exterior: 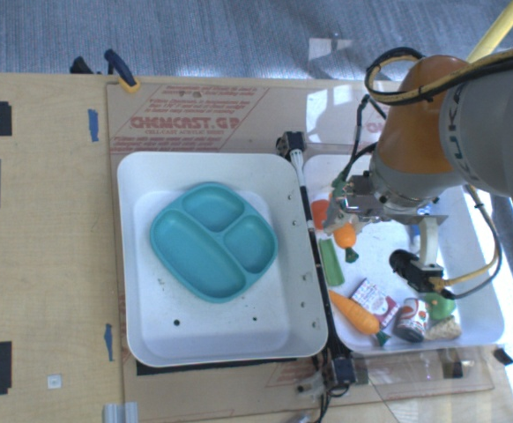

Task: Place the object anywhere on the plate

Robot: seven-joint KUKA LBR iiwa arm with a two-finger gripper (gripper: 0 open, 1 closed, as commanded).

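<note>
A teal plate (212, 241) with three compartments lies in the left white bin (151, 324). My gripper (349, 214) hangs over the left part of the right bin (481, 324), close to the divider between the bins. A small round orange piece (345, 234) with a green tip sits right at the gripper's lower end. Whether it is gripped or just lies under the gripper is unclear. The arm's orange band (420, 122) and grey body cover the upper part of the right bin.
The right bin also holds a red piece (319, 210), a green stick (330, 261), a toy carrot (353, 313), a red and white packet (373, 296) and a small can (409, 318). A black cable end (412, 269) hangs beside the arm.
</note>
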